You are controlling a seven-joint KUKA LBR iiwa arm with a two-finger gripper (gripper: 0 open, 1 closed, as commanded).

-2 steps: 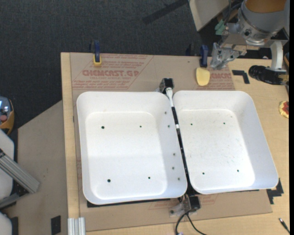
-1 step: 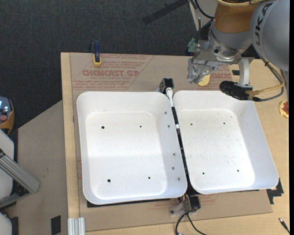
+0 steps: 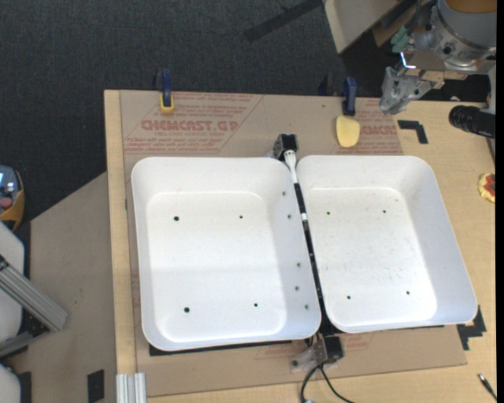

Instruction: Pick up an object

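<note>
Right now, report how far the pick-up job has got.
Nothing looks done yet. The tool hangs above the bench's far right corner, outside both shallow white bins, with no object seen between its fingers. A small yellow object lies on the cardboard nearby. The whole pick remains.

A robotics lab: two white bins [image 3: 213,169] on a clamped cardboard-covered bench [image 3: 126,134], cables, dark carpet.

Arm [image 3: 465,24] at upper right, hand [image 3: 396,93] raised, pointing down

Smooth white plastic bins [image 3: 216,177] on matt brown cardboard sheet [image 3: 236,118]
</note>
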